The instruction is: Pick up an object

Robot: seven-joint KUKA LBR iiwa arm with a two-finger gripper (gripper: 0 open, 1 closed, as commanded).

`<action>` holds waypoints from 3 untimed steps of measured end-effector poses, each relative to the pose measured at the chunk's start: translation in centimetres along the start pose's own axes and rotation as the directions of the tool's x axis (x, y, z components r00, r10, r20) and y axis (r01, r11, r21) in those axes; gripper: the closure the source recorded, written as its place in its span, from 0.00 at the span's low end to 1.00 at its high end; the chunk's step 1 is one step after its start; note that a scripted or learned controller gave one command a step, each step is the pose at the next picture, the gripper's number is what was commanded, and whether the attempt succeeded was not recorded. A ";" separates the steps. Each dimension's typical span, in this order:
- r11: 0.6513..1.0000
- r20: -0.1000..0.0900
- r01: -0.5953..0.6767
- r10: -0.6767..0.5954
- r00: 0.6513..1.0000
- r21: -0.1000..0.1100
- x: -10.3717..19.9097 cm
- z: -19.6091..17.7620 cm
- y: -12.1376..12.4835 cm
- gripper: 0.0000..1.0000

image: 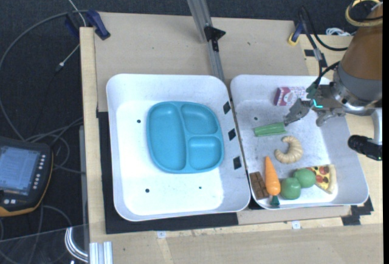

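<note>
The right bin (346,156) holds several toy foods. A green stick (269,129) lies near its middle, and a purple and white box (284,96) sits at the back. Toward the front are a tan croissant (289,149), an orange carrot (271,177), a brown chocolate bar (258,184), a green fruit (298,184) and a pizza slice (324,176). My gripper (309,115) hovers over the back right of this bin, to the right of the green stick and just in front of the box. It is open, with nothing between its fingers (296,114).
The left bin (124,147) holds a blue divided plate (184,136). A metal pole (197,1) slants up from between the bins. Cables and a handheld pendant (21,173) lie off the bench at the left.
</note>
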State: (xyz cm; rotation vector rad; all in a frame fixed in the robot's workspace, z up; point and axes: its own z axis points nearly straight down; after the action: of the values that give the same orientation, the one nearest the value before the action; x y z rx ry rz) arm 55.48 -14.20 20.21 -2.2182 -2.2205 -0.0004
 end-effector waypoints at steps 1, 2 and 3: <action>1.000 0.000 -0.002 0.002 1.000 0.005 -0.7 5.9 -0.4 0.00; 1.000 -0.001 -0.001 0.001 1.000 0.005 -0.6 11.2 -0.5 0.00; 1.000 0.000 0.000 0.000 1.000 -0.002 -0.6 9.8 -0.3 1.00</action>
State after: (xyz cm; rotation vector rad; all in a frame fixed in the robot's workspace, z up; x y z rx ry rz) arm 55.21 -14.80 10.42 -2.2194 -2.2215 -0.0026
